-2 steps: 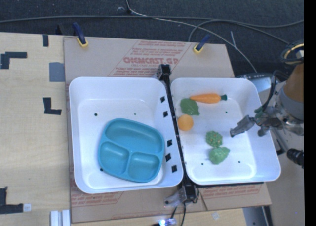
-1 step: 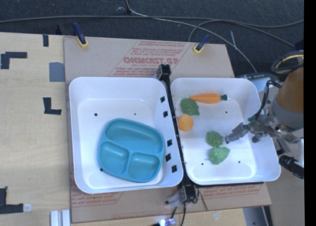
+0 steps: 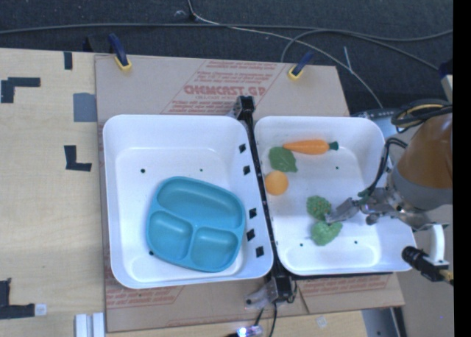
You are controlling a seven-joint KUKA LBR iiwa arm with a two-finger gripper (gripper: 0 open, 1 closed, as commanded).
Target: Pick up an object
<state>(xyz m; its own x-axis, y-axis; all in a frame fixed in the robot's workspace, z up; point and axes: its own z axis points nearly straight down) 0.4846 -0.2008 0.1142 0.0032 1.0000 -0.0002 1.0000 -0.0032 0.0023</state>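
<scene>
A robotics lab: clamped cardboard (image 3: 221, 89), loose cables (image 3: 221, 25), taped bench (image 3: 44, 181).

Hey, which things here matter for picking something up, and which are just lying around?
For the job: gripper, lower broccoli, upper broccoli, orange ball, carrot, green leaf, right bin.

Lying about: blue divided plate, left bin, yellow clamps, cables.
</scene>
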